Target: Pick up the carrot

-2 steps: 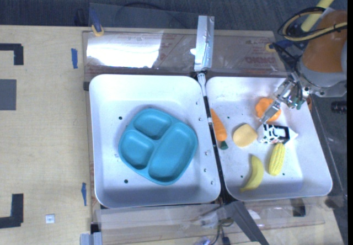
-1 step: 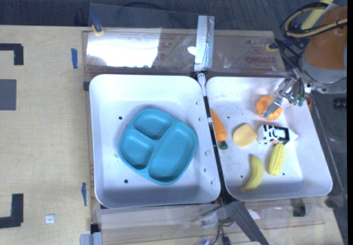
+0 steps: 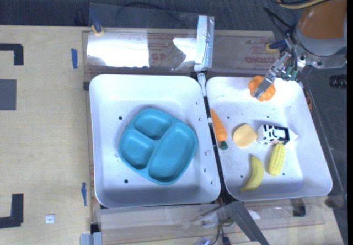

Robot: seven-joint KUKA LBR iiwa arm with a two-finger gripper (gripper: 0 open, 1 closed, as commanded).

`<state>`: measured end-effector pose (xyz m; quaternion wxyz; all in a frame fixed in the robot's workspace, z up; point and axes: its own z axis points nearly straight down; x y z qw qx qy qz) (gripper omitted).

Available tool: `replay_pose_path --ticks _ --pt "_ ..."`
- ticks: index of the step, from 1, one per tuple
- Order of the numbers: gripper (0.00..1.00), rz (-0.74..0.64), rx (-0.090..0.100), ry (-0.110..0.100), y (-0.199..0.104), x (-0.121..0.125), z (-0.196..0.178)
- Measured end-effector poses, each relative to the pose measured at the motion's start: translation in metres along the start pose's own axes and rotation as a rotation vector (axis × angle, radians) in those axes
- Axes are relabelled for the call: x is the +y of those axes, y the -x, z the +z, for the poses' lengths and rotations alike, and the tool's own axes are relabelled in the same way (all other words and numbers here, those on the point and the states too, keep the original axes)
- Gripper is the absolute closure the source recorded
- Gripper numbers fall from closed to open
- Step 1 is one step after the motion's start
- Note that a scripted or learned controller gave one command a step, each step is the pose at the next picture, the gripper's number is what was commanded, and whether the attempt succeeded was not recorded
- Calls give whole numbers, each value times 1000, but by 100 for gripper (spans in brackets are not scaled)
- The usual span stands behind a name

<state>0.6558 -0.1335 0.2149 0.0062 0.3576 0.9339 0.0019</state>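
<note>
So, my pincer (image 3: pixel 268 85) sits at the right bin's (image 3: pixel 317 175) far edge, over a small orange pumpkin-like toy (image 3: pixel 259 89)
Carrot (image 3: pixel 219 128) lies well apart from it, down-left, along that bin's left wall by the divider; can't tell if my fingers are wide or closed; blue tray (image 3: pixel 159 145) in left bin (image 3: pixel 105 95)

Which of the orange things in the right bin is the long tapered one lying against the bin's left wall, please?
That is the orange carrot with a green tip, lying lengthwise along the right white bin's left wall. The other, a round orange pumpkin-like toy, sits near the far edge under the gripper.
</note>
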Motion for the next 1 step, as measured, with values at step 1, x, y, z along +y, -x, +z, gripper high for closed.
replay_pose_path --ticks 1 --pt "100 30 5 -4 -13 13 -2"
